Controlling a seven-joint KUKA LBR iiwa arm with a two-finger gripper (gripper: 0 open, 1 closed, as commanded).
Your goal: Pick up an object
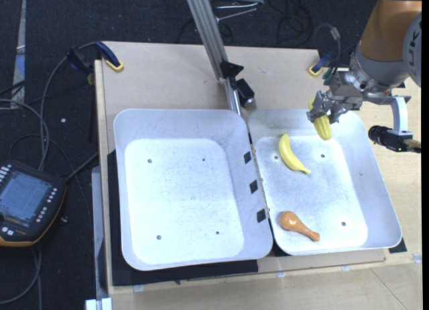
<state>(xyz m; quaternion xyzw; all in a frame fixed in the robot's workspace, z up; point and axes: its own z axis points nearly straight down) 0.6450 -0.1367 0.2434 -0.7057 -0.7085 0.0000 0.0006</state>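
Gripper (324, 118) w/ fingers clamped on a corn cob (324, 127), hanging below them. Grip looks shallow; cob could slip, drop near banana (293, 153).

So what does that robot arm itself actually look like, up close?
The arm is thick and rounded, with an orange band above a grey wrist section. Below that sits a cluttered grey metal gripper of small mechanical parts. A dark cable loops beside it, and a black cylindrical attachment sticks out on a pale bracket.

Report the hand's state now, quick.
Hand: shut on a yellow corn cob, lifted above the right bin.
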